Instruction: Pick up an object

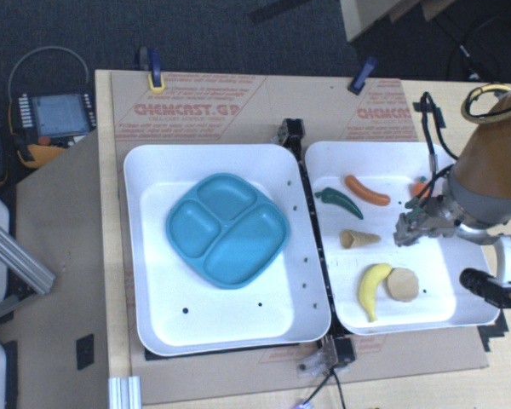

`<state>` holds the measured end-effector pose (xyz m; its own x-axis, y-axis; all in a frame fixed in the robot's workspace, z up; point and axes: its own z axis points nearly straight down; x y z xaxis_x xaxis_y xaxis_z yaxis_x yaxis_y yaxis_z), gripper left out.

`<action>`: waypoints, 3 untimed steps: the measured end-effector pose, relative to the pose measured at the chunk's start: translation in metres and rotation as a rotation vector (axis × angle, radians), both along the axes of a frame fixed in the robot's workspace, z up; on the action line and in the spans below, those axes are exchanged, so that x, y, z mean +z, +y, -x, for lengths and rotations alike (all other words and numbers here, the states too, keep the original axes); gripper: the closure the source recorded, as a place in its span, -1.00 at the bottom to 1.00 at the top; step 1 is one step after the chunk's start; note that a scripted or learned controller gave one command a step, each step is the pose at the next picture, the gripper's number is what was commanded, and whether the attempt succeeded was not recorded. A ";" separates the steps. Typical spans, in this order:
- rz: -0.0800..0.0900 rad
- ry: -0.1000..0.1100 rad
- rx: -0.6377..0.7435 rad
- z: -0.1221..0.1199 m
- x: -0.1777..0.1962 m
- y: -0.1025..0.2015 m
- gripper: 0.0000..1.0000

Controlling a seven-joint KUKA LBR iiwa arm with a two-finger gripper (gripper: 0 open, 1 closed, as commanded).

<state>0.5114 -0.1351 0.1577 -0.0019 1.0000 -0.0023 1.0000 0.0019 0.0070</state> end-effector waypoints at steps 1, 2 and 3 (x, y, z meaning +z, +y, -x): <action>0.000 0.001 0.000 0.002 0.044 0.003 1.00; 0.000 0.001 -0.001 -0.002 0.087 0.001 1.00; -0.005 0.007 0.005 0.002 0.093 0.058 1.00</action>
